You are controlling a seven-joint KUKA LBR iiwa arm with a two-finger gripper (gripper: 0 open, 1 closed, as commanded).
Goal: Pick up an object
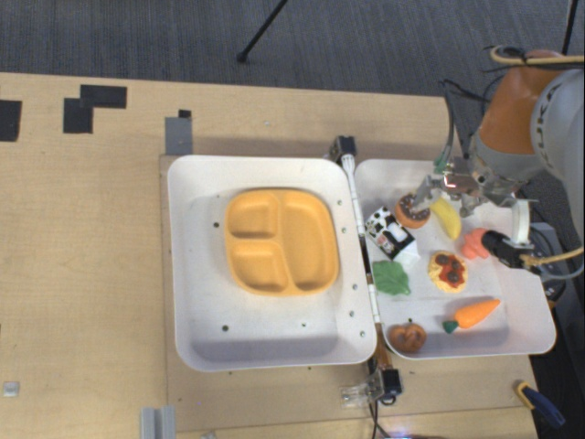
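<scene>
Hovering at two o'clock over the right bin (530, 332), the gripper (437, 201) grips nothing visible; opening unclear; pickup undone.

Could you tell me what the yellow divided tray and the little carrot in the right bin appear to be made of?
The yellow divided tray looks like moulded plastic with a matte finish: one even colour, soft rounded compartment ridges. The carrot looks like a plastic or rubbery toy: flat uniform orange, a stubby green tip, no natural texture. The picture cannot settle which.
</scene>
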